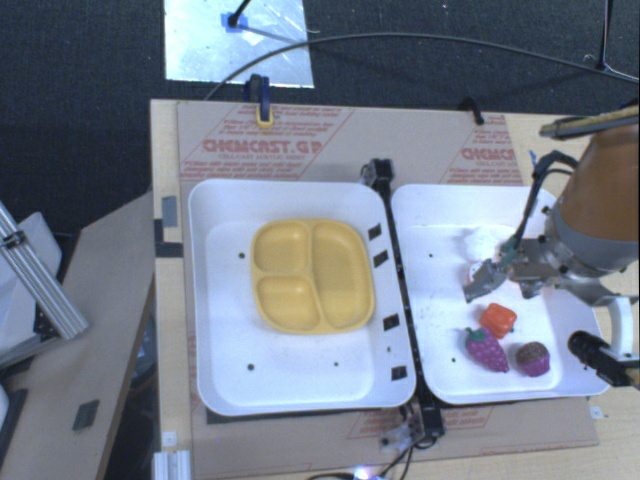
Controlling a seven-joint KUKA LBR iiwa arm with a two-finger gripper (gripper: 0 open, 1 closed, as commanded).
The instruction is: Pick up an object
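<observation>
The right white bin (440,268) holds an orange-red toy (498,319), a purple grape bunch (486,350), a dark purple-brown piece (533,358) and a small white object (481,241). My gripper (484,281) hangs over the right bin, its dark tip just above and left of the orange-red toy and below the white object. Nothing shows between its tips. The grey arm with the orange band (605,193) comes in from the right.
The left white bin (225,368) carries a yellow divided plate (310,274). A black divider with clips (392,268) runs between the two bins. A cable (400,38) arcs across the dark floor behind the bench.
</observation>
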